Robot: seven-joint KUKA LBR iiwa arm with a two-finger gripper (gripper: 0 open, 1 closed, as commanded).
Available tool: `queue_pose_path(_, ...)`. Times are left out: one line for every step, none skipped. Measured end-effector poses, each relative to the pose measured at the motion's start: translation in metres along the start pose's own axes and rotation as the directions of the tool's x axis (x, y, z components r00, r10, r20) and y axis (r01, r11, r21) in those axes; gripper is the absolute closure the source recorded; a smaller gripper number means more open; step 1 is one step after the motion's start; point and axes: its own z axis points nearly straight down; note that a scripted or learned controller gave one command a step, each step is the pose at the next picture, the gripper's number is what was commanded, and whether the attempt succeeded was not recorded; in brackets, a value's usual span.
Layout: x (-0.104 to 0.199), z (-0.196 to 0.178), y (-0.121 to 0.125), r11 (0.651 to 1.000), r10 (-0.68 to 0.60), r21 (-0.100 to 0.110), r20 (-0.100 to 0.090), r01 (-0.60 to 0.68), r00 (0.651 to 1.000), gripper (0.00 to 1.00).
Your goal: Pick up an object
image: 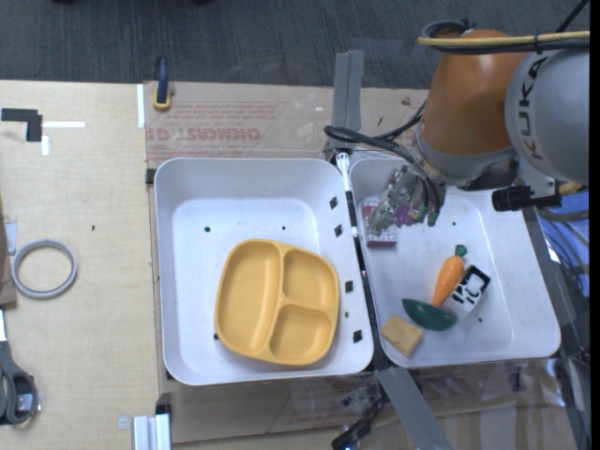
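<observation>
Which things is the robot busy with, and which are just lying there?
For the job: gripper, pink box, carrot, green spoon, sponge, black-and-white toy.
Lying about: yellow plate, tape ring, scissors.

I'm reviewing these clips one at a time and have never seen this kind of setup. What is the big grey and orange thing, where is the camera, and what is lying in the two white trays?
One camera looks down at a slant on a bench. The grey and orange machine is a robot arm reaching in from the right; its job is to pick up an object. Its claw hangs over the far left corner of the right tray, above a small pink and white item. Whether it grips anything is unclear. That tray also holds a toy carrot, a dark green piece, a black and white item and a tan block. The left tray holds a yellow divided plate. A roll of tape lies on the bench.
</observation>
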Motion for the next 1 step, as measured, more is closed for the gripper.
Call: queue_pose_path(0.0,-0.0001,-0.0001,1.0,0.0,0.0,0.0,0.0,1.0,0.0)
